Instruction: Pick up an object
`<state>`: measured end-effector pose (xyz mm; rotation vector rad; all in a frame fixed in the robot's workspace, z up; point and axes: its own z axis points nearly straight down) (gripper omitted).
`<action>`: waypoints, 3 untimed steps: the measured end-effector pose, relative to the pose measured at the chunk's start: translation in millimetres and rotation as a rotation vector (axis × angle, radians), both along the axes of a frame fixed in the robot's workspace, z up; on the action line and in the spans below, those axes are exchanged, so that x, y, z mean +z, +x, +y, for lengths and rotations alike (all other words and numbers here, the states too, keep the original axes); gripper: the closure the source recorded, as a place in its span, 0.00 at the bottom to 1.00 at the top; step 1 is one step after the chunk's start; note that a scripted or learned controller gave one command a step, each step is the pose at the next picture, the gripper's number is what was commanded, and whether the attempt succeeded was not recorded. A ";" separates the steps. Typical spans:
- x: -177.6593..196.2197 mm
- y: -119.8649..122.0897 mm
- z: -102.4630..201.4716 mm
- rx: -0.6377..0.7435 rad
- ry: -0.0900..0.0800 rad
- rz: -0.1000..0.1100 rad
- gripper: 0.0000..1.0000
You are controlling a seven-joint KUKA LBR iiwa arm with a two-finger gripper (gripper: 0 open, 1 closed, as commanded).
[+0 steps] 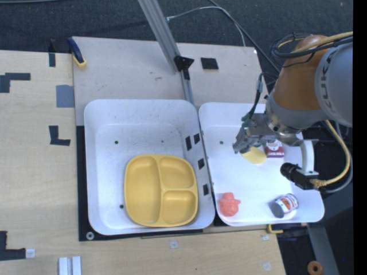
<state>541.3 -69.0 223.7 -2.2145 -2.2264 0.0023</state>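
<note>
Currently your gripper point(245, 144) sits in the right bin point(229, 125), touching the yellow object point(256, 156); grip state: cannot tell. Orange toy point(229, 204) and can point(284, 205) lie nearer the bin's front.

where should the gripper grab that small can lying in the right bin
Across the middle of the small can, coming straight down from above. It lies on its side near the right bin's front corner, so its rounded sides are exposed for the jaws; its ends face sideways, likely harder to pinch.

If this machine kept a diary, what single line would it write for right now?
arm: over right white bin | tool: above small yellow object | orange toy, small can: untouched | yellow divided plate: left bin
</note>
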 end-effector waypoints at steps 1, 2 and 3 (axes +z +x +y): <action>-8.5 8.7 48.6 0.001 0.001 0.001 1.00; -16.7 22.5 101.6 0.000 0.000 0.000 1.00; -5.1 32.8 149.0 -0.002 0.000 -0.001 1.00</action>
